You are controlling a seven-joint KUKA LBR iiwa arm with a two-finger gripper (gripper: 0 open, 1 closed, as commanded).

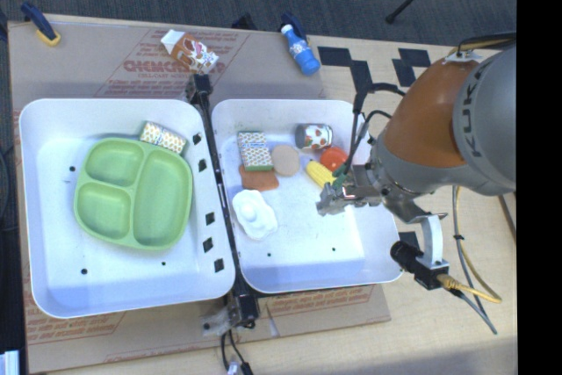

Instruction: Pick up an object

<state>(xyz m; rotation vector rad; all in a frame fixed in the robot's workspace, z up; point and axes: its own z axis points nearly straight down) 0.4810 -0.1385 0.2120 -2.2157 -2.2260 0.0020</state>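
The gripper [332,199] hangs low over the right bin [299,268]; how far its fingers stand apart cannot be told, and nothing shows between them. Just beside the fingers, up and left, lie a yellow piece [319,172] and a red-orange piece [334,159]. Farther left sit a tan disc [285,159], a checkered block [255,150] and a white object [253,212]. Well away, the left bin [44,189] holds a green divided plate [134,192].

I have one fixed camera above the bench [369,57], angled down; both bins in frame, arm [448,132] entering from 3 o'clock.
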